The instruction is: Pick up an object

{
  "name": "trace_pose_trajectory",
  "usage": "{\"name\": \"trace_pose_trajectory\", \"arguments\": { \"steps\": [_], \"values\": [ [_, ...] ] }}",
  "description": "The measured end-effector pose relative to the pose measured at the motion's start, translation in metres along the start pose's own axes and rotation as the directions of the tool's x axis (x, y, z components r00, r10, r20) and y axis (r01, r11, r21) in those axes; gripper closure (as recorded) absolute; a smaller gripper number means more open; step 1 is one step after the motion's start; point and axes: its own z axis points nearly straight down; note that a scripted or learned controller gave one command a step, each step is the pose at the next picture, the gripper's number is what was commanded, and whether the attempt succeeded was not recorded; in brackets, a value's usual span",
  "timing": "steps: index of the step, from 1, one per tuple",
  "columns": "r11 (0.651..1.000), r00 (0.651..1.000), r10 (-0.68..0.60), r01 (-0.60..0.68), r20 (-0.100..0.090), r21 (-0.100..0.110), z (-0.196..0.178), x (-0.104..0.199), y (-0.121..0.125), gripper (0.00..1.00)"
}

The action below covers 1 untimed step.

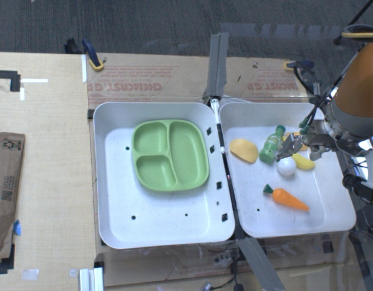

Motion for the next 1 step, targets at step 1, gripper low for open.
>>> {"name": "trace_pose_trajectory", "arguments": {
  "steps": [1],
  "values": [
    [0.997,0.997,0.081,-0.081,-0.001,0.001,0.1223,-0.0021,-0.0433,0.0]
  ]
}}
